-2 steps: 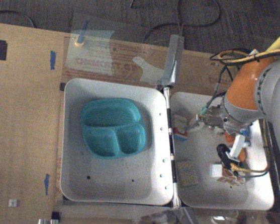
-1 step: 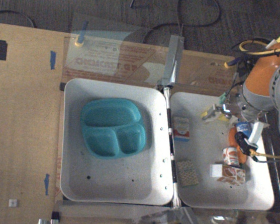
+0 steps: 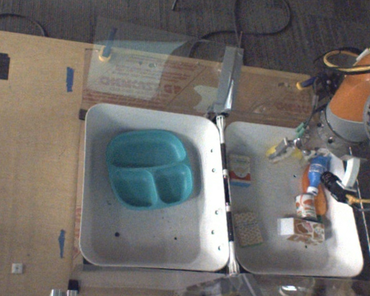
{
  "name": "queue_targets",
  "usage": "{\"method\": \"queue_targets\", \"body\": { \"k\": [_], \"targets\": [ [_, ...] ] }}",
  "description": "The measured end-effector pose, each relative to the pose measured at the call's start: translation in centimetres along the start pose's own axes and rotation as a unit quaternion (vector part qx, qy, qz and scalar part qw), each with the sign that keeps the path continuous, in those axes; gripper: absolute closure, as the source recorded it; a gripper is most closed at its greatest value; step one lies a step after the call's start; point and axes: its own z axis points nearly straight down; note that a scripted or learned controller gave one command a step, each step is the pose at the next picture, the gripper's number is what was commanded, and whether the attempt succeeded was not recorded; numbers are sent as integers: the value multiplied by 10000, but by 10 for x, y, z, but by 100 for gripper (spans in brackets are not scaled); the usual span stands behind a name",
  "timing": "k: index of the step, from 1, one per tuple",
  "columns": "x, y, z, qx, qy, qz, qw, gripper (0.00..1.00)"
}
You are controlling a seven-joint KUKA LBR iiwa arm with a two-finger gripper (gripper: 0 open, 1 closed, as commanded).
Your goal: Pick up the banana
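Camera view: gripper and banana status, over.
Gripper over right bin, far end. Pale yellowish item at its tip, maybe banana; hold unconfirmed. Blue tube and can close beside.

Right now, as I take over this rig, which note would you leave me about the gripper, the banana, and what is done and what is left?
Gripper: low over the back of the right bin; its grasp is too blurred to judge.
Banana: probably the pale yellowish thing at the gripper's tip, but it is too small to be sure.
Nearby: a blue and white tube, a can and a white box along the right side; a teal plate lies in the left bin.
Done: the approach.
Left: confirm a grasp, then lift.
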Motion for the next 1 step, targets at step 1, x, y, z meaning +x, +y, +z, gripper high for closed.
{"method": "queue_targets", "body": {
  "k": [1],
  "targets": [
    [10, -4, 2, -59, -171, -112, 9998, 0]
  ]
}}
